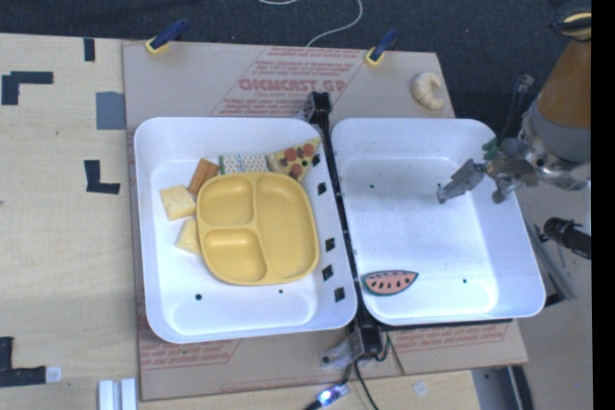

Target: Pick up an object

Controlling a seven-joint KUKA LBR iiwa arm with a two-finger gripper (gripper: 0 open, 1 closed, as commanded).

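Watermelon slice (389,281) lies nearest, flat by the front wall of the right bin (509,302), below and left of the gripper (478,180). Its fingers hang spread and hold nothing, above bare floor. Best approach: move over the slice, descend straight, then close across its narrow width.

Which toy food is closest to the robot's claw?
The watermelon slice. It lies in the right bin, the same bin the gripper hangs over. The other food pieces sit in the left bin beside the yellow plate.
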